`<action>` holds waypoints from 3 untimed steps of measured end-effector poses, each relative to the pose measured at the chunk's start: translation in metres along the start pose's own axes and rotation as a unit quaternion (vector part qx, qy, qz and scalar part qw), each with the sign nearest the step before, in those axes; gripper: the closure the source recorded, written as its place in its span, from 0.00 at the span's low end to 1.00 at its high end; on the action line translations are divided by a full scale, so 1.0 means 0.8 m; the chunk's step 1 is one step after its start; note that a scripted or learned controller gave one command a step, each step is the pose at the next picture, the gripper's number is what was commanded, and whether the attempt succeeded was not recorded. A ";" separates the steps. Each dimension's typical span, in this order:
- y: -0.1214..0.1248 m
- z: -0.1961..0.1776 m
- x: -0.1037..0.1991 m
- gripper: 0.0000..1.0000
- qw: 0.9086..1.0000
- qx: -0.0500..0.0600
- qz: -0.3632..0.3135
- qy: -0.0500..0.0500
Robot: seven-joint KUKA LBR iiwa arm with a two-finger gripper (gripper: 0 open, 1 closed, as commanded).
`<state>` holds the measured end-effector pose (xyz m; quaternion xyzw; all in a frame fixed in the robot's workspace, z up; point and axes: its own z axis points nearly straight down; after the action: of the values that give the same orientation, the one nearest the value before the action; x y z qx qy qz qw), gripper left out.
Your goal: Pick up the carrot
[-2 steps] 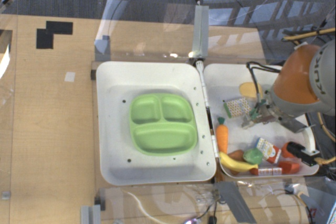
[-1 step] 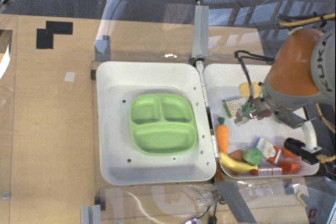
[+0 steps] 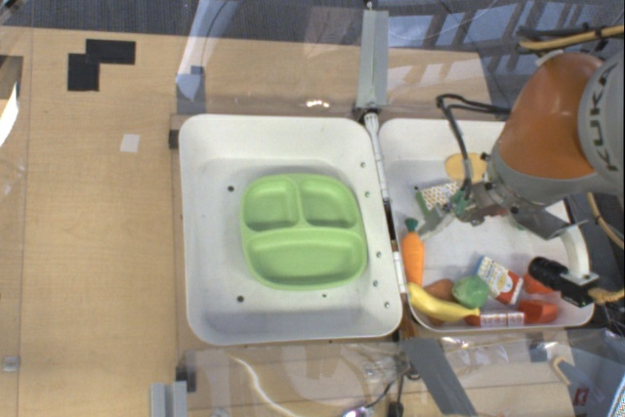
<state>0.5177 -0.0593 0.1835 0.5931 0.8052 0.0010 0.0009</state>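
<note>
- Clearly, the carrot point(image 3: 414, 256) lay in the right bin point(image 3: 430, 137), close to its left wall, green top pointing away from the camera.
- Its end effector point(image 3: 467, 204) hung above and to the right of the carrot, probably approaching; I could not tell how wide it stood.
- Beside the carrot were a banana point(image 3: 437, 306) and a green item point(image 3: 471, 291).
- In the left bin point(image 3: 210, 161) lay a green tray point(image 3: 303, 229) with compartments.
</note>
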 end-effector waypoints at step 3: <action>-0.028 0.118 -0.147 0.00 1.000 -0.006 -0.002 -0.005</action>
<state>0.5316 -0.1779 0.0894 0.5915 0.8063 0.0029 0.0078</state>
